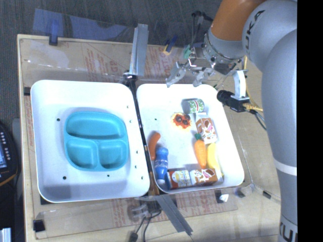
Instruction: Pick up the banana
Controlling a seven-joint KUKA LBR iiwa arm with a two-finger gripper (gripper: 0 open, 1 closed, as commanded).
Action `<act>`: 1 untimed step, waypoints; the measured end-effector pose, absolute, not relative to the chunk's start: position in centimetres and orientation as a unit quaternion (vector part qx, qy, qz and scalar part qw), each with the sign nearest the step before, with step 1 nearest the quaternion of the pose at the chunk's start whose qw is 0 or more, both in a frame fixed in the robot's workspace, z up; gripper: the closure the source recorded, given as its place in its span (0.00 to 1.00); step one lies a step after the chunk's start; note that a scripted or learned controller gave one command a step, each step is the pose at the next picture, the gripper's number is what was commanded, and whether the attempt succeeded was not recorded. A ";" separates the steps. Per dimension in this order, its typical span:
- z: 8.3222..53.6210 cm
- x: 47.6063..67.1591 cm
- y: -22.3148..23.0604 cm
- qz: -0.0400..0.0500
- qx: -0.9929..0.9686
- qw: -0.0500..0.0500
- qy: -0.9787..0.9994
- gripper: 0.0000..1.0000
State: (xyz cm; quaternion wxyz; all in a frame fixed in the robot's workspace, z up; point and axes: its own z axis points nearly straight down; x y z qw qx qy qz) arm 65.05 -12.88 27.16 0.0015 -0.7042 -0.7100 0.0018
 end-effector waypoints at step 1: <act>28.1 65.1 -12.7 0.002 -0.702 0.002 -0.712 1.00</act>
